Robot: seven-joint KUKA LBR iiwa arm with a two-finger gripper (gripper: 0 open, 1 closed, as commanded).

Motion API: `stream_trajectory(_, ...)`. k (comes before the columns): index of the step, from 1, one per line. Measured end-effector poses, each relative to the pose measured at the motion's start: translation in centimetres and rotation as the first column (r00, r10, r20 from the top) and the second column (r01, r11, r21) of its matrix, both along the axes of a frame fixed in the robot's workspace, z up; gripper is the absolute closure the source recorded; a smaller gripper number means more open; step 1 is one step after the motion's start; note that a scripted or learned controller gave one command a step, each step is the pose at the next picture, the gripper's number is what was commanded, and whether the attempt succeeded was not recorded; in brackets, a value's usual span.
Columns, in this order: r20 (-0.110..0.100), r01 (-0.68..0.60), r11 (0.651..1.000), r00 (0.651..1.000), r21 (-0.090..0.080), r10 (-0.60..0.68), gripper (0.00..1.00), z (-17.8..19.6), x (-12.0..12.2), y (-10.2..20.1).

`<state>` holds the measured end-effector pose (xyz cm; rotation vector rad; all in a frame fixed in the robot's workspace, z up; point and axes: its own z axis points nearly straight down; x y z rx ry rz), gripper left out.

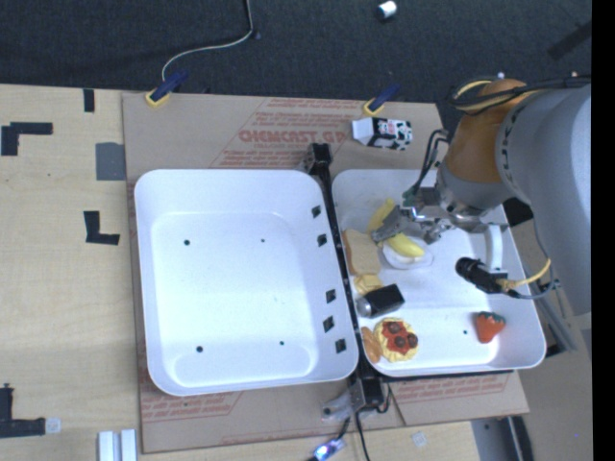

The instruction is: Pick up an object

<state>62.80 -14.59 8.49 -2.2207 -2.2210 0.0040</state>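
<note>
The gripper [420,221] hangs low over the right bin [514,358], directly above a small yellow object [405,247] that lies just nearer and a little left of it, long axis running left to right. How the gripper is set cannot be told here.

cardboard sheet [279,134] | red print, seemingly "CHEMCAST" | smaller lines unreadable

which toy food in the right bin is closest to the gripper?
The yellow banana-like piece, directly under the gripper. The pizza slice and the red strawberry lie toward the bin's near edge, well away from it.
</note>
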Motion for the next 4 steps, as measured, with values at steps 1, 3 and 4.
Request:
stream_trajectory(1,0.002,-0.001,1.000,1.000,0.001,0.001,1.00,1.0,0.2,0.0)
stream_trajectory(3,-0.007,0.000,1.000,1.000,0.003,0.001,1.00,2.8,3.4,-5.7)
stream_trajectory(4,0.000,0.001,1.000,1.000,0.000,-0.001,1.00,2.1,1.4,-7.9)
